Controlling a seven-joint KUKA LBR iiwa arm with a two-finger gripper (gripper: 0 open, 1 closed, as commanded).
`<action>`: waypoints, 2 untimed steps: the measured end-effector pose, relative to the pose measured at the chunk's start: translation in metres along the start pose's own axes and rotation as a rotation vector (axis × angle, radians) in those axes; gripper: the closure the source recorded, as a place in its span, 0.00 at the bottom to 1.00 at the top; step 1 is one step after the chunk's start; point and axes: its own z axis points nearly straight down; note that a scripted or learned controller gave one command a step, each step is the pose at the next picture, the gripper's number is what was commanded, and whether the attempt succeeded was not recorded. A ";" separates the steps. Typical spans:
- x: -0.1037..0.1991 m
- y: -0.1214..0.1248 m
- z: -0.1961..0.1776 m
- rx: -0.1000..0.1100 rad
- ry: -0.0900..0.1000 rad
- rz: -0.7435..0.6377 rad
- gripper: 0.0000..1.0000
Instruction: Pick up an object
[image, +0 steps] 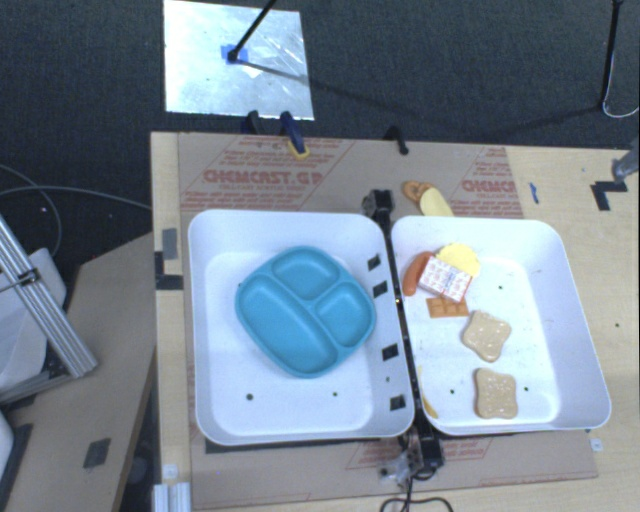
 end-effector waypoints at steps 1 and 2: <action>-0.003 0.001 -0.003 0.010 0.000 0.003 1.00; -0.003 0.002 -0.014 0.006 -0.001 0.000 1.00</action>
